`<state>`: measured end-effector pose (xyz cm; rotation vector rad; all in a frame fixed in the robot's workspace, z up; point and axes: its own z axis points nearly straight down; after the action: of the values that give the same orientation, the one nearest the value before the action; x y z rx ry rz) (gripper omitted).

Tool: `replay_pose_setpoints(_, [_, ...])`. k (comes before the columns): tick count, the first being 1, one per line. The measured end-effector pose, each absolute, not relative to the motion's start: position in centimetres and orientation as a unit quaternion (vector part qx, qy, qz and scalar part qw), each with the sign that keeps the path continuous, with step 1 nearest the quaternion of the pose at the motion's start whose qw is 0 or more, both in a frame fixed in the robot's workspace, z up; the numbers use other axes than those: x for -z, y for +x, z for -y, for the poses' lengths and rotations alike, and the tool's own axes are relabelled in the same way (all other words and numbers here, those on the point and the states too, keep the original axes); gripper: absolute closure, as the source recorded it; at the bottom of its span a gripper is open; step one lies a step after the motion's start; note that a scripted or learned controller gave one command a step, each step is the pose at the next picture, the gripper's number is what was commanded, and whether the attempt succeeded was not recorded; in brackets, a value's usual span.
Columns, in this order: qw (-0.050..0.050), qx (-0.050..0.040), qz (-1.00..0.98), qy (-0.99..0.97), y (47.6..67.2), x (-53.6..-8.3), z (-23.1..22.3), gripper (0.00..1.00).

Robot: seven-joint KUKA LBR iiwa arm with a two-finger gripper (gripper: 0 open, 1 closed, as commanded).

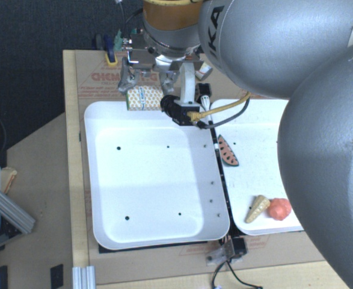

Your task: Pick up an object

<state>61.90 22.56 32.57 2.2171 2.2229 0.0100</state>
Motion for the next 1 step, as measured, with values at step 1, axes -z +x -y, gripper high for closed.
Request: replay_pose_setpoints(1, [0.001, -0.0026, -0.708, 0.707, 59.76, -36.05, -22.02, 1.0])
